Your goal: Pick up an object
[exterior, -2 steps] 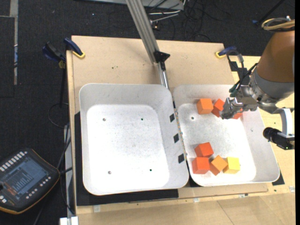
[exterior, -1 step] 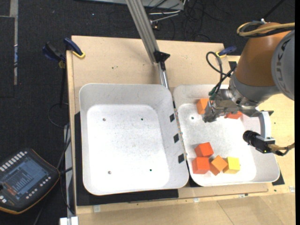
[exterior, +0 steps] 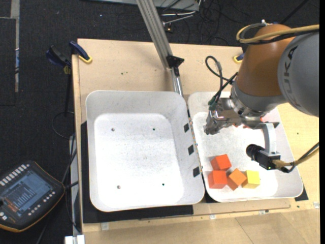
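In the right bin (exterior: 203, 151), near its front, lie three orange-red blocks: one (exterior: 221, 162) on top, one (exterior: 217, 179) below it, and a lighter orange one (exterior: 236, 178) beside them. A yellow block (exterior: 253, 178) sits to their right. My gripper (exterior: 214, 123) hangs over the upper part of the right bin, behind the blocks and apart from them. Nothing shows between its fingers.
The left bin (exterior: 91, 136) stands beside the right one. A slanted metal pole (exterior: 157, 29) crosses the back of the bench. A black cylinder with a white bracket (exterior: 264, 154) hangs from the wrist at the right. Clamps (exterior: 76, 50) sit at the bench's back-left corner.
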Robot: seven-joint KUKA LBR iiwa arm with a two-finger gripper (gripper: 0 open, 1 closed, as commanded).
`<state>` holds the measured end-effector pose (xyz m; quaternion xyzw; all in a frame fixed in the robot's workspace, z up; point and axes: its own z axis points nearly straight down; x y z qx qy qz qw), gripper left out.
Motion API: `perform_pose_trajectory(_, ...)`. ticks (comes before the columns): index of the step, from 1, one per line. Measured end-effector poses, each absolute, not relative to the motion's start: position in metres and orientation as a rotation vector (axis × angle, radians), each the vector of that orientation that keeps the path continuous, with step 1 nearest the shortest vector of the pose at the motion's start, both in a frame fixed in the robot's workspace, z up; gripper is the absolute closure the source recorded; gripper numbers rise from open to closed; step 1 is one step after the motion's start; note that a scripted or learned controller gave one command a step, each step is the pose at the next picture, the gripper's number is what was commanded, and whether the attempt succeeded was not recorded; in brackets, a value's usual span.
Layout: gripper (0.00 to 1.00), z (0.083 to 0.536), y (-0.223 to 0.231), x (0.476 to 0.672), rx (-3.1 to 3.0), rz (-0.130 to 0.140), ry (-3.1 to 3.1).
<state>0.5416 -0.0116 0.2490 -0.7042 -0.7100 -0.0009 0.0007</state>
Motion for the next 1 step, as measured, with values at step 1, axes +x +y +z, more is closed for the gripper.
perform_pose_trajectory(1, 1.0, 0.2521, 0.0356, 0.5278, -2.211, -0.001, -2.229)
